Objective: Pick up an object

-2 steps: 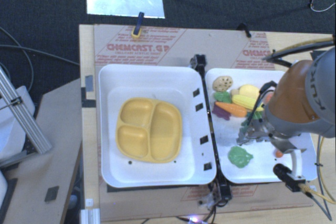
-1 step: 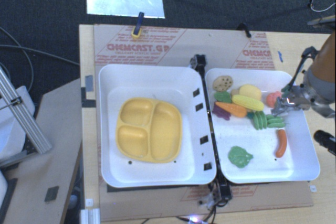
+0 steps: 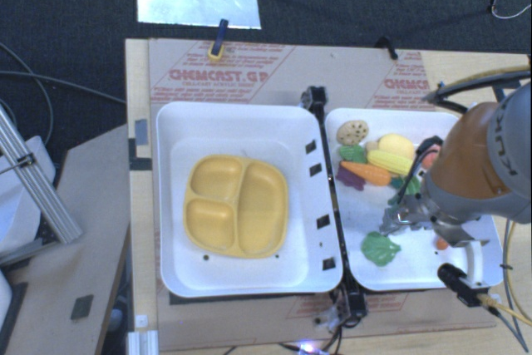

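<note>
Camera view puts my gripper (image 3: 397, 216) low over the right bin (image 3: 359, 274), with my grey wrist and its orange band (image 3: 461, 158) covering much of that bin's far side. Whether my fingers are spread or pressed together I cannot tell; they are a small dark and metallic blur under the wrist, and nothing shows between them, so I claim no hold on anything.

Just below my gripper and a touch toward the bin's front lies a green leafy toy (image 3: 381, 248), close enough that it may be touching the fingertips, though I cannot be sure. Beyond my gripper, toward the bin's back, sits a cluster: an orange carrot (image 3: 366, 173) with a purple piece under it, a yellow corn-like piece (image 3: 392, 152), a green piece beside them, and a speckled cookie (image 3: 352, 131) farthest back. Well off to my gripper's side, across the divider, the left bin (image 3: 174, 204) bears a yellow compartment plate (image 3: 238, 204).

I judge I am at the approach or descent stage of the pick, with no object lifted yet. The green leafy toy looks like the nearest candidate. The next move calls for centring over it, coming down with the fingers on either side, closing, then rising straight up. The toy looks soft and flat, so a shallow pinch could slip off; the bin's front wall is near, which leaves little room on that side.
</note>
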